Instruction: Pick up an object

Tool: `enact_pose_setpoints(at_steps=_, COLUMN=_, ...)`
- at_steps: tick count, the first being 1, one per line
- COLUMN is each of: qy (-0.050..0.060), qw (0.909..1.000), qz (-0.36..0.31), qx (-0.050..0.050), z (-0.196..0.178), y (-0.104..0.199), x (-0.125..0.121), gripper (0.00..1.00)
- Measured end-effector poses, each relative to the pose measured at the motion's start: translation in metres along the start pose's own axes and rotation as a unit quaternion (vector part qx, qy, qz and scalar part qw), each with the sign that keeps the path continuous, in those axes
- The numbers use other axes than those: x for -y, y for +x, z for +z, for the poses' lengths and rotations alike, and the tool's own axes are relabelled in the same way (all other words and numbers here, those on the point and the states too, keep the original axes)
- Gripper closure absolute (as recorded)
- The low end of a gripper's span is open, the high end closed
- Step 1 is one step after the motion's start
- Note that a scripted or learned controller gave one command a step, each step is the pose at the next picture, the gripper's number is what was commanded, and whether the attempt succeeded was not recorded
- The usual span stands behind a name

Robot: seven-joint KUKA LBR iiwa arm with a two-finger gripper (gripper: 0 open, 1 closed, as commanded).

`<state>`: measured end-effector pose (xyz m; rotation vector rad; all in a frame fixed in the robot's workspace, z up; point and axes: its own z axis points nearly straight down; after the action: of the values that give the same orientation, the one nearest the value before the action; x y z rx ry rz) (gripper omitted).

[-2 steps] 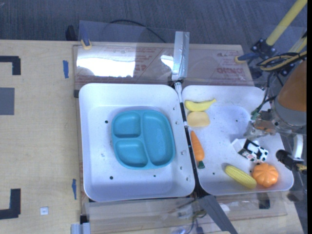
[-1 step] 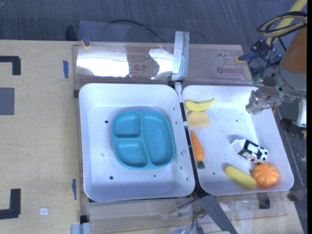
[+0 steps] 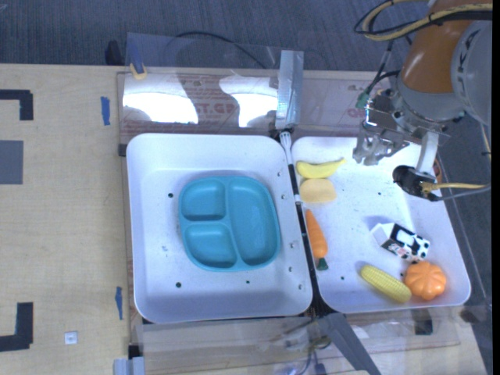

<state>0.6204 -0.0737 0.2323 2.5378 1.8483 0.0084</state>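
You see the arm (image 3: 445, 53) reaching in from the right, its orange band high above the back corner of the right bin (image 3: 461, 287); the gripper (image 3: 373, 153) hangs over that bin's far edge, just right of the banana (image 3: 320, 167); nothing sits between the fingers, and whether they stand wide or narrow you cannot tell from this slant. In the right bin, the banana lies near the back left, curved, with a pale yellow lemon-like fruit (image 3: 317, 191) just beside it toward you; a carrot (image 3: 316, 235) lies lengthwise along the bin's left wall, below those two; near the front you find a corn cob (image 3: 385, 282) lying at a slant, touching or nearly touching a small orange pumpkin (image 3: 426, 280) to its right; just behind the pumpkin sits a small black-and-white toy (image 3: 402, 241), too small for you to make out clearly. The left bin (image 3: 148, 178) holds a teal divided plate (image 3: 230, 222) with three compartments, resting about in its middle. Both bins sit side by side on the light wooden tabletop (image 3: 62, 209), which carries black corner marks and small strips of blue tape along its left part.
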Motion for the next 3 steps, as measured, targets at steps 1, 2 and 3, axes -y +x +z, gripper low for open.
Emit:
enact_pose_setpoints(at_steps=1, qy=0.002, qw=0.9996, qz=0.028, qx=0.002, z=0.009, y=0.038, x=-0.036, gripper=1.0)
enact_pose_setpoints(at_steps=2, qy=-0.005, qw=0.9963, qz=0.086, qx=0.001, z=-0.16, y=-0.022, x=-0.057, gripper=1.0)
enact_pose_setpoints(at_steps=3, qy=0.007, qw=0.9879, qz=0.155, qx=0.003, z=-0.06, y=0.044, x=-0.005, gripper=1.0)
